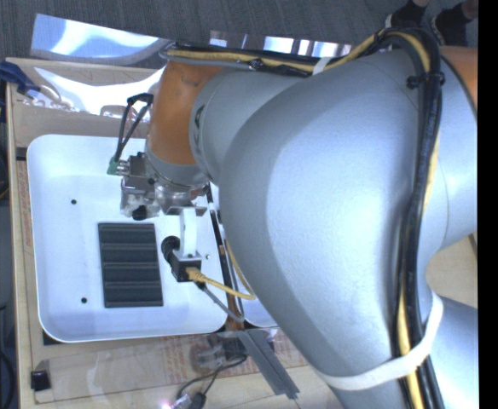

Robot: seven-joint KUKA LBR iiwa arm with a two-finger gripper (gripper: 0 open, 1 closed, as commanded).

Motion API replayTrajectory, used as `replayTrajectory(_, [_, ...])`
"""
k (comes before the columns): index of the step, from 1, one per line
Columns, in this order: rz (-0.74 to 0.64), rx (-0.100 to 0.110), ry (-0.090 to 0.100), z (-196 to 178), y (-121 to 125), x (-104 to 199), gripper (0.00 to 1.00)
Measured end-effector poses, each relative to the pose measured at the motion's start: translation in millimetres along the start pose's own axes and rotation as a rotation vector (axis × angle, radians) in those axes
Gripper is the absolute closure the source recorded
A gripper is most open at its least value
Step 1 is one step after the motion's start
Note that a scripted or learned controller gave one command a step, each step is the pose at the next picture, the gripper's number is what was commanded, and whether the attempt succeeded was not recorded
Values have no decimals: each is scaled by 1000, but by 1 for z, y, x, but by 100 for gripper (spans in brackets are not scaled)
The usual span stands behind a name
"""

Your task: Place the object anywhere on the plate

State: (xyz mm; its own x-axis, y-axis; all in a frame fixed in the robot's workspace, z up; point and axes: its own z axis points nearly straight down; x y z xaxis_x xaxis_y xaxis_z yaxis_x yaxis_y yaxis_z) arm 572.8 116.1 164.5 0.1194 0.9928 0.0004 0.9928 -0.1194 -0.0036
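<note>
Closest to you, the grey arm (343,228) covers the right half of the view. From the left, the white bin (53,186) holds a dark ribbed slab (131,264) lying flat on its floor. The gripper (141,198) hangs just beyond the slab's upper edge, and you cannot tell whether it grips anything.

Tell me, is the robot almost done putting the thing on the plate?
Not yet. Done: nothing visible; the dark ribbed plate in the white bin bears nothing. In hand: the gripper hangs near its far edge; whether it holds anything is hidden. Left: the placing itself.
</note>
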Motion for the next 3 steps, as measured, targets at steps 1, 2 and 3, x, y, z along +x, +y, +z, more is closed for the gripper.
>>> replayTrajectory(1, [-108,2,0,-27,-45,-65,100])
replayTrajectory(2, [-387,0,-1,-4,-29,26,100])
replayTrajectory(3, [-290,2,-1,-26,-94,-34,100])
